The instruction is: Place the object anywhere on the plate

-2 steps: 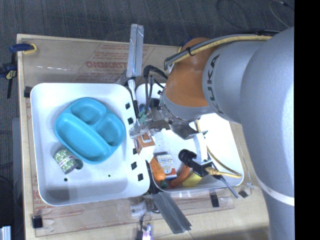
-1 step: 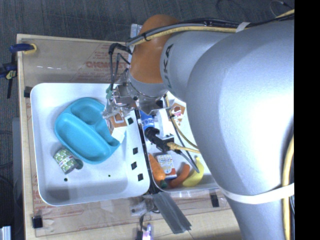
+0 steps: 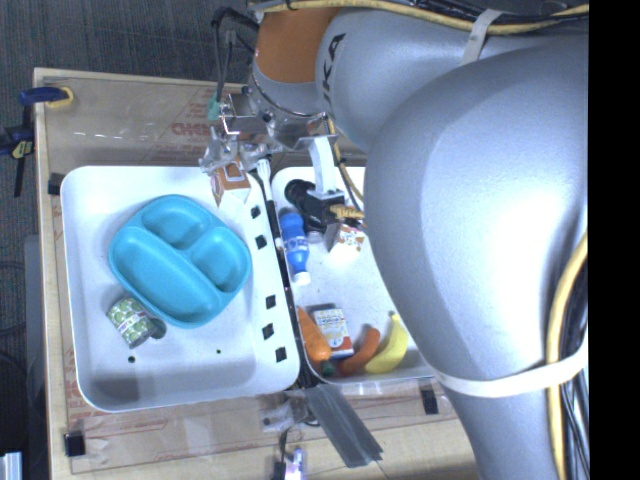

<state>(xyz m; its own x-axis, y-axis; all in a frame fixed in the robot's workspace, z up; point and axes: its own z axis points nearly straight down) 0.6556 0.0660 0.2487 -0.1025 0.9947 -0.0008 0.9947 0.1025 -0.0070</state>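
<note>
My pincer (image 3: 232, 160) looks like bare metal, dull grey with small bright edges. Above it my wrist band (image 3: 300, 38) is smooth orange, faintly shiny, and my arm shell (image 3: 480, 198) is satin grey, smooth. Below and left of my pincer the blue plate (image 3: 180, 258) is glossy plastic. The white bin (image 3: 100, 368) around it is smooth plastic with a soft sheen. The bench (image 3: 130, 118) behind my pincer looks like pale wood under a clear, reflective film. Below and right of my pincer, the banana (image 3: 392, 348) has a matt yellow skin.
</note>
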